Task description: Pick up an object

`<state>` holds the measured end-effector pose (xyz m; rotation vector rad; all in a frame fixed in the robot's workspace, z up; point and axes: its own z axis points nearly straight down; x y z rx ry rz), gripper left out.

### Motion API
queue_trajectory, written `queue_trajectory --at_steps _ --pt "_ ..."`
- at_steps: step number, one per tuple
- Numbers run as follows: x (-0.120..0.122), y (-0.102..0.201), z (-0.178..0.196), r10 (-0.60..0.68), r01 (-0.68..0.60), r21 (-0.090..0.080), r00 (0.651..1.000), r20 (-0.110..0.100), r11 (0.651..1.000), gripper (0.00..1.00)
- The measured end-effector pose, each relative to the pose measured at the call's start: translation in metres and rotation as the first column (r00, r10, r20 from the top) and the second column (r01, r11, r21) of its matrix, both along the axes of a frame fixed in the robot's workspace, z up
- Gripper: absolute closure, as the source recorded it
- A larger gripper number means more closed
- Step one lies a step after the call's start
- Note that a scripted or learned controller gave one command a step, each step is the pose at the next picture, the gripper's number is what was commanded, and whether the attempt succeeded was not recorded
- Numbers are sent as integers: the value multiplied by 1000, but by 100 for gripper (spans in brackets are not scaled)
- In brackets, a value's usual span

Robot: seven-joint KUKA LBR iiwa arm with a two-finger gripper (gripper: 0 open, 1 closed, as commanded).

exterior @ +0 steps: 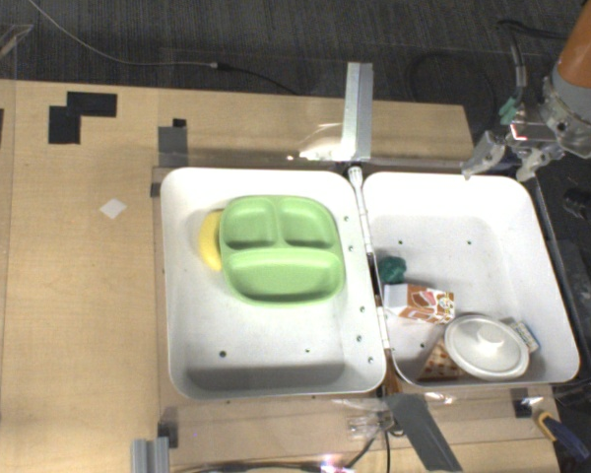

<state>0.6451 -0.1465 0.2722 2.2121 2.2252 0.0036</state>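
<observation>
My gripper hangs at the upper right, over the far right corner of the right bin, with its two fingers spread apart and nothing between them. In the right bin lie a white round lid at the front, a printed snack packet beside it, and a small dark green object near the left wall. The left bin holds a green divided plate with a yellow object partly under its left edge.
A metal post stands behind the seam between the bins. The wooden bench stretches bare to the left. Cables lie on the dark floor behind, and another packet peeks from under the lid.
</observation>
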Motion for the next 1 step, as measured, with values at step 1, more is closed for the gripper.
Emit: queue_trajectory --at_steps 1 --pt "-35 -2 -177 4 -4 0 1000 1 1000 0"
